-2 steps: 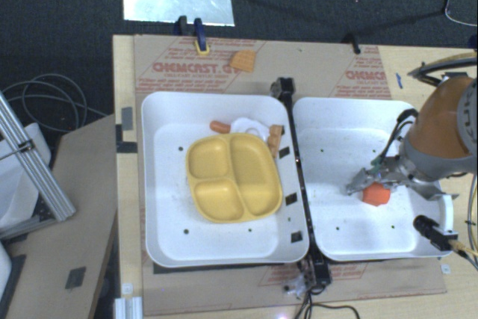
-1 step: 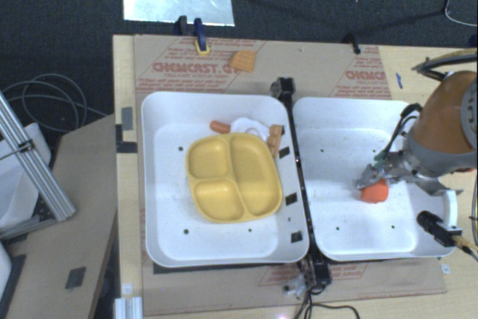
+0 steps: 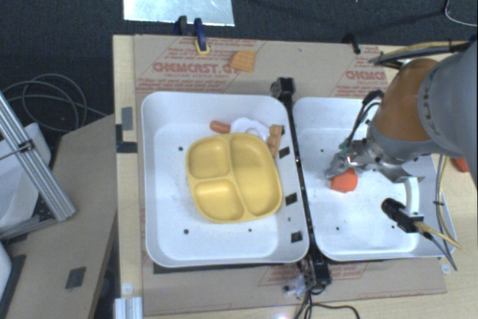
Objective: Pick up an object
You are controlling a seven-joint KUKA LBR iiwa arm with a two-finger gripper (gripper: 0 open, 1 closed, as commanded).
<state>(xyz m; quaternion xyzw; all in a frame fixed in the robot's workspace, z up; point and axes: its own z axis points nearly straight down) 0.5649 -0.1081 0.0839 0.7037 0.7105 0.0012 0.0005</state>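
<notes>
A small orange object (image 3: 344, 182) lies in the right bin (image 3: 328, 235), left of its middle. My gripper (image 3: 340, 166) hangs right over it, its tip touching or just above the object's top edge. The arm's grey and orange wrist (image 3: 407, 112) comes in from the right and hides part of the bin's far right side. In the left bin (image 3: 168, 235) a yellow three-part plate (image 3: 232, 177) lies in the middle. Behind the plate are an orange sausage-shaped piece (image 3: 219, 127), a white item (image 3: 249, 128) and a small brown block (image 3: 275, 137).
A black divider (image 3: 293, 160) runs between the two bins. A tan piece (image 3: 243, 60) rests on the cardboard behind the left bin, near a blue and yellow clamp (image 3: 200, 33). Bare white floor shows in the right bin's front left part.
</notes>
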